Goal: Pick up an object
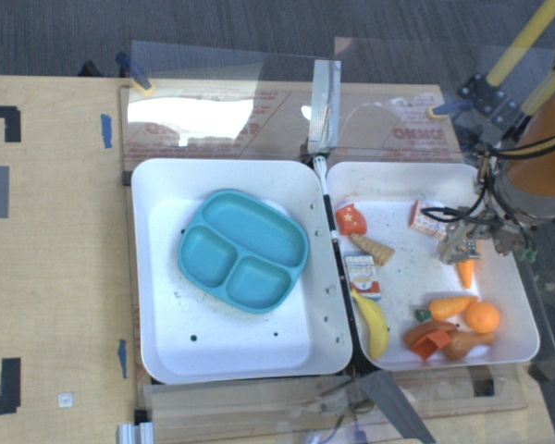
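Fingers (466,252) are hanging low over the right bin (529,354), near its right wall, and appear to be closing on the top of a small orange carrot piece (466,272) that is pointing downward between them; whether it is truly being gripped I cannot tell for certain. Cables are looping around the wrist just above.

Right bin contents are crowding the area: an orange ball (482,317), a second carrot (450,306) and a red piece (425,339) are lying just below the fingers, a banana (373,323) is sitting along the left wall, with a small carton (362,275), a cone-shaped piece (374,247), a strawberry (351,219) and a white packet (428,218) farther up.

Left bin (157,340) is holding a blue divided plate (243,250). Both bins are resting on the pale surface (46,202).
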`<state>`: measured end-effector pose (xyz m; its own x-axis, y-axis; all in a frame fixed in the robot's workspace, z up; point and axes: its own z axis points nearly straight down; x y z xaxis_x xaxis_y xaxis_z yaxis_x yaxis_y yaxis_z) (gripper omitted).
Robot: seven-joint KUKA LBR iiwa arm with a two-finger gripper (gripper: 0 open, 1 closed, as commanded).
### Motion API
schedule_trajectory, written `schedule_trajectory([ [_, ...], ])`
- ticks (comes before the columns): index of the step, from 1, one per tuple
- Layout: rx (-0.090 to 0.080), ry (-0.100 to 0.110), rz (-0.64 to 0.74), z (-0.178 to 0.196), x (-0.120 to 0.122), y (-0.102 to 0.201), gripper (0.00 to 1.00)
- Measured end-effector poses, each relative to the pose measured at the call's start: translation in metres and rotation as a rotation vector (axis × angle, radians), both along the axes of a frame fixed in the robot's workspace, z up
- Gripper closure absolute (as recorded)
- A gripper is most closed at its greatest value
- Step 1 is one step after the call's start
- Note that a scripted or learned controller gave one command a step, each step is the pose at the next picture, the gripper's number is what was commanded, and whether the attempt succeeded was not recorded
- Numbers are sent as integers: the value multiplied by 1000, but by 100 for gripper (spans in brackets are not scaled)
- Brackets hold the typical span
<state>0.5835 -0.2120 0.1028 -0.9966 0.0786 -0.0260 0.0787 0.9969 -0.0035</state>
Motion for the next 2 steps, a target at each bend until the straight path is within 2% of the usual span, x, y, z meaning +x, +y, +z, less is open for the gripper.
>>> schedule_trajectory([
  [1, 1, 2, 0, -1, 0, 0, 0],
  [2, -3, -10, 0, 12, 2, 0, 100],
])
